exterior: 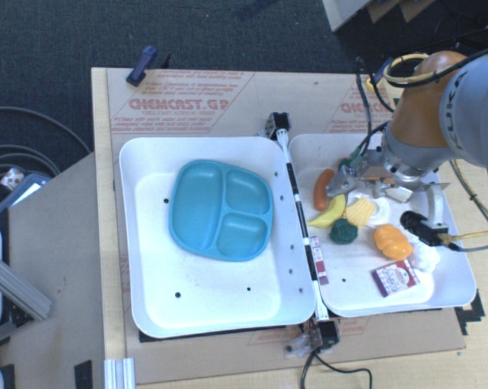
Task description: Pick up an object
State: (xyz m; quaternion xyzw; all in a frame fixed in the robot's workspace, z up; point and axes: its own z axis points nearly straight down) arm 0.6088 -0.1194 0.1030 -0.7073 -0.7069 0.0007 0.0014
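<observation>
Dark carpet is surrounding the surface (pixel 228 96), a board that is carrying two shallow white bins side by side. Sitting in the left bin (pixel 147 298) is a blue divided plate (pixel 221 210), lying flat near the bin's middle. Holding all the small things is the right bin (pixel 455 286): an orange sausage-shaped piece (pixel 322 185) by the divider, a yellow banana (pixel 331 211), a yellow corn piece (pixel 361 211), a dark green lump (pixel 344 232), an orange piece (pixel 392 241) and a small red packet (pixel 395 278) toward the near edge. These are lying bunched together, probably because they are dropped there loosely for picking. Reaching in over the bin's far part, the claw (pixel 347 181) is hanging just above the banana and corn, seemingly lining up on that cluster; whether it is spread or closed I cannot tell, and nothing is visibly being held between its tips.
</observation>
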